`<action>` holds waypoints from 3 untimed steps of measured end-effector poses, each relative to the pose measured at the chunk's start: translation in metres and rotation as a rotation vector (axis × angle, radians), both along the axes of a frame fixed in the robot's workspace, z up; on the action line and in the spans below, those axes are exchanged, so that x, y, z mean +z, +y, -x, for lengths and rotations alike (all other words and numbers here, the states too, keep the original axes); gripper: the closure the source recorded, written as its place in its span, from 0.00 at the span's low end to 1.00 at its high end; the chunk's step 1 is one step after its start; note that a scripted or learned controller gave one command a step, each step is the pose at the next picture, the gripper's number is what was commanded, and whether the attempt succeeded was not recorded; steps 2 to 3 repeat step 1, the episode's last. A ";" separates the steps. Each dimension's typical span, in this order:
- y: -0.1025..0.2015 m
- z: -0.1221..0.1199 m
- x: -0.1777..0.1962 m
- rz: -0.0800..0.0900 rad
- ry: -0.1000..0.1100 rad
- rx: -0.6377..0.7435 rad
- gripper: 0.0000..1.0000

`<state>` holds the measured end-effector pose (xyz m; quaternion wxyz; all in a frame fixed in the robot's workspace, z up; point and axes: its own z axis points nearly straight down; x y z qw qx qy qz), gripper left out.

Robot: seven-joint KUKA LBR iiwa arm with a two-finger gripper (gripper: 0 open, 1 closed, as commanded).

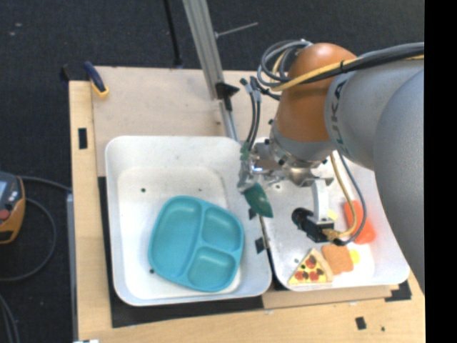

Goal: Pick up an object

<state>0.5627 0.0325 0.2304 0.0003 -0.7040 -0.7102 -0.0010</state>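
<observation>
Reading upward from the lower edge of the frame, we first meet the right bin [389, 266], at lower right. It carries a toy pizza slice [311, 269], a tan bread-like piece [338, 258] touching it, and an orange piece [356, 224] just above. The loose items lie scattered, as we would expect of stock tipped in for grasp trials. To the left, the left bin [114, 156] carries a teal divided plate [196, 243] lying flat, tilted toward its lower right corner. A small black piece [260, 245] sits on the shared wall between the bins.

Higher, at frame centre, a dark green object [258, 202] lies over that same wall. Directly above it, and touching or nearly so, is the end effector [250, 179], pointed downward from the arm that enters at the right. We judge the green object to be the intended pick, since the tool is aligned over it. We cannot tell whether the end effector is wide, narrow, or gripping it.

Farthest, toward the upper frame, an aluminium post [203, 41] rises from the bare tabletop [150, 98].
</observation>
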 end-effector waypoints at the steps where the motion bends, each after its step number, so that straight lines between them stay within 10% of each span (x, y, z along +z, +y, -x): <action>1: 0.050 -0.016 -0.002 0.000 0.000 -0.001 1.00; 3: 0.050 -0.016 -0.002 0.000 0.000 -0.001 1.00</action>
